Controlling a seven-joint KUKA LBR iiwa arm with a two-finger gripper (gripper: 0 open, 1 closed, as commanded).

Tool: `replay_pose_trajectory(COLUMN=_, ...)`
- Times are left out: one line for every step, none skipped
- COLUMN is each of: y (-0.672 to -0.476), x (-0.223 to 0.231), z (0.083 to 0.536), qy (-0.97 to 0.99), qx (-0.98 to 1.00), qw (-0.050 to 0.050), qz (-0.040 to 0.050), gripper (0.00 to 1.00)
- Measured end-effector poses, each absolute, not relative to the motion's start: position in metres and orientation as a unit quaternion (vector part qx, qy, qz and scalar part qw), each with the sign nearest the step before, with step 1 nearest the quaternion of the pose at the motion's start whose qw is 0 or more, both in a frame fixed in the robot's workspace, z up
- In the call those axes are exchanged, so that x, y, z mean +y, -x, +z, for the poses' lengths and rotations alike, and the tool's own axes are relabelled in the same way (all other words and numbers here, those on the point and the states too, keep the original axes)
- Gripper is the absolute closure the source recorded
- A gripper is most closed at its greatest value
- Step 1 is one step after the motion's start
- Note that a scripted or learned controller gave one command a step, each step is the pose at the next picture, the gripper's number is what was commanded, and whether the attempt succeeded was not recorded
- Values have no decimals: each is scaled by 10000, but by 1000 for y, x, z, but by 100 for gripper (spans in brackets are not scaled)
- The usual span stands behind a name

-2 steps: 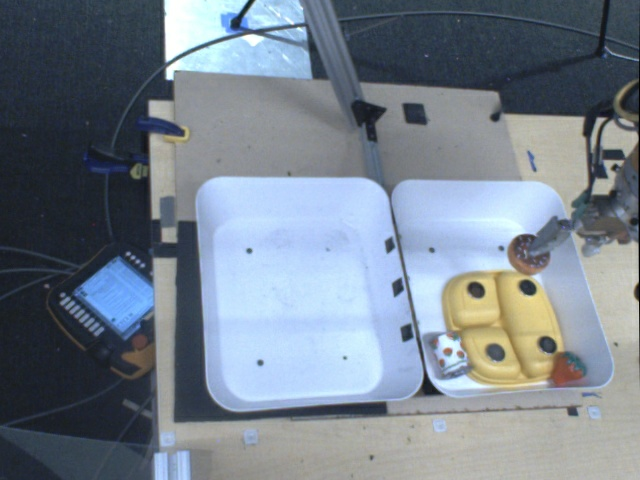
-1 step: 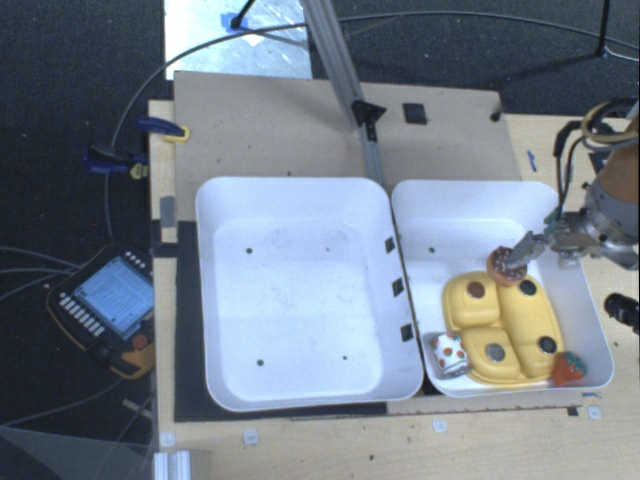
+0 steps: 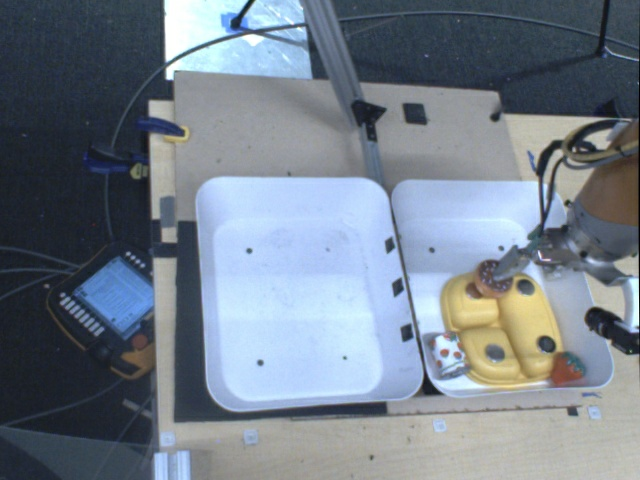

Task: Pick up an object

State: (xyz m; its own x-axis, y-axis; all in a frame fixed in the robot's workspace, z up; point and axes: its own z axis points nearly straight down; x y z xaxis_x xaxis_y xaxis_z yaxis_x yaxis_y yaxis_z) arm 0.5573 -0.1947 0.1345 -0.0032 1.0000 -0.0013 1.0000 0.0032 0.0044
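Yellow plastic toy (image 3: 503, 328) lies in the right bin (image 3: 450, 218), at its near end, with a small brown ring (image 3: 492, 278) on its upper left part. My gripper (image 3: 512, 258) hangs just above and right of this ring, almost touching it. I cannot tell its state (it is too small to read). The toy's long axis runs from the ring toward the near right corner, where a red piece (image 3: 569, 367) sits; a dotted cube (image 3: 446, 353) is left.
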Motion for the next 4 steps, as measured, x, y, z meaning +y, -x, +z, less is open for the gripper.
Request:
replay_pose_trajectory(y=-560, x=-196, z=129, qy=-7059, qx=7083, qw=62, qz=29, gripper=0)
replay_pose_trajectory(y=-560, x=-195, z=138, qy=-7058, qx=7084, qw=41, qz=33, gripper=100)
replay_pose_trajectory(y=-559, x=-203, z=196, qy=-7056, qx=7086, qw=16, qz=6, gripper=100)
replay_pose_trajectory(y=-555, x=-201, z=240, qy=-7051, qx=7091, qw=16, qz=10, gripper=100)
